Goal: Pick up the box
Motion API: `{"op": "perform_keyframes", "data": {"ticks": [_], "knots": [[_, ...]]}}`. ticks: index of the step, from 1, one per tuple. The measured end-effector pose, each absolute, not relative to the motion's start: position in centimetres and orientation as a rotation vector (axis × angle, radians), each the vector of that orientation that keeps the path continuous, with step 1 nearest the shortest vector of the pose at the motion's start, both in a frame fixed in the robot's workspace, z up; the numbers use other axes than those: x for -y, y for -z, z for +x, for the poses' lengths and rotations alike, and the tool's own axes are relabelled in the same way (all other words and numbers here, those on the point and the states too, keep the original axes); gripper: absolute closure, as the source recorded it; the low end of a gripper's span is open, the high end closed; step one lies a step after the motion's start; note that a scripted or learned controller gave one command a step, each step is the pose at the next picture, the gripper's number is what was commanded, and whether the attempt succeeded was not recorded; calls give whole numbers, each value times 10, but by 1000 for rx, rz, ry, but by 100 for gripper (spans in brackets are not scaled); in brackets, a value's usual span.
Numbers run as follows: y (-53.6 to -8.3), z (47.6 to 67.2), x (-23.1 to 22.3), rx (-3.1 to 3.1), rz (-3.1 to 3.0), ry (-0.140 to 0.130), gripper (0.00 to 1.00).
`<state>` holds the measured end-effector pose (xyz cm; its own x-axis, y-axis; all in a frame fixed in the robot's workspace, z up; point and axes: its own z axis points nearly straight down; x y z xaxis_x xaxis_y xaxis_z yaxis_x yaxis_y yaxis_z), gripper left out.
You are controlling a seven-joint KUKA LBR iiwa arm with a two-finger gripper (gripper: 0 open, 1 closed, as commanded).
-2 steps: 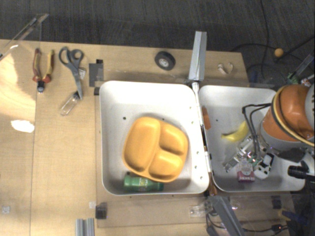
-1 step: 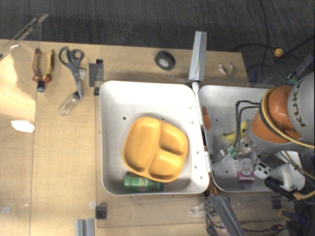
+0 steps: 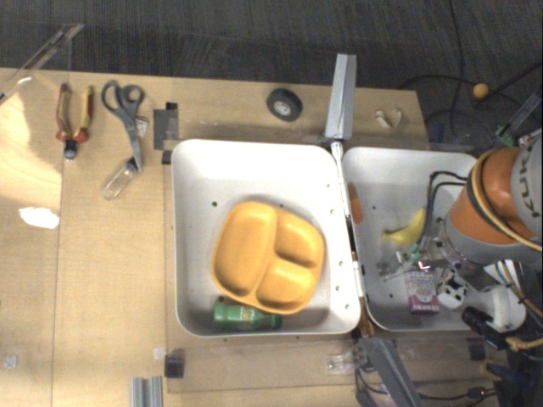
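Observation:
The box (image 3: 422, 296) is small and pink-purple. It lies near the front edge of the right bin (image 3: 382, 172). My gripper (image 3: 418, 263) hangs just behind and above the box, at the end of the grey arm with its orange band (image 3: 496, 202), which comes in from the right. Wrist and cables hide the gripper tip, and nothing shows the box being held. A yellow banana (image 3: 407, 228) lies just behind the gripper.
The left bin (image 3: 195, 227) holds a yellow divided plate (image 3: 268, 256) and a green bottle (image 3: 244, 315) along its front wall. A small orange item (image 3: 355, 203) lies by the right bin's left wall. Scissors (image 3: 127, 113), pliers (image 3: 71, 119) and a tape roll (image 3: 284, 103) sit on the bench.

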<state>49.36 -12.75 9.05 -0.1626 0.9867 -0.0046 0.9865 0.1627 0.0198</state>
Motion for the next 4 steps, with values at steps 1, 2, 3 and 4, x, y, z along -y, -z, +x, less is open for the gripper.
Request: {"op": "perform_keyframes", "data": {"ticks": [1,2,3,4], "knots": [[-103,497,129,-2378,2008,-22,100],[-103,497,129,-2378,2008,-22,0],[-91,492,130,-2440,1956,-12,0],[-103,496,131,-2433,1941,-17,100]]}}
